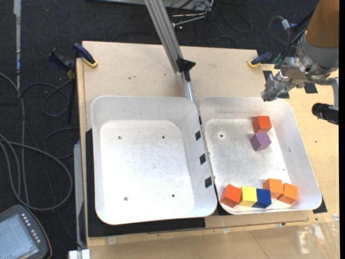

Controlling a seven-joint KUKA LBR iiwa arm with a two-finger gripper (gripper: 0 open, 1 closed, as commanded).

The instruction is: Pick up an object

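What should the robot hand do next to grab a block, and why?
Probably move down and a little left toward the orange block. The gripper hangs over the right bin's top edge, and that block lies nearest, with only a purple block beside it.

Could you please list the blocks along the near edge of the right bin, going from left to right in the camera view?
Orange block → yellow block → blue block → two more orange blocks.

Two blocks (261, 132) sit behind five blocks (260, 193) in the right bin (302, 155), beside the left bin (102, 161).
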